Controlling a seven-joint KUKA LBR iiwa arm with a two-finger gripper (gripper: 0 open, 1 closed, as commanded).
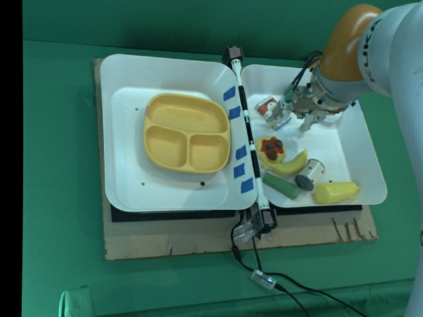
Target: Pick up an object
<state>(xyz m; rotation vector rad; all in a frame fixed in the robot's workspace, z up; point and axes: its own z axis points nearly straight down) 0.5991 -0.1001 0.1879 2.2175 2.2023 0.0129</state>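
The end effector (293, 119) hangs low in the right bin (357, 152), near its far edge, just beside a small red-and-white packet (266, 105). Whether it is released or clenched, I cannot tell; nothing is visibly between it.

To do the pick well, I judge: centre over the packet, go straight down, close slowly, approx. square to it.

Other things lie toward the near edge: tart w/ red top (271, 149), banana (292, 164), green cucumber (281, 185), small can (309, 175), yellow squash (336, 191). They are well apart, so no obstruction. The yellow tray (186, 132) sits in the left bin (125, 177).
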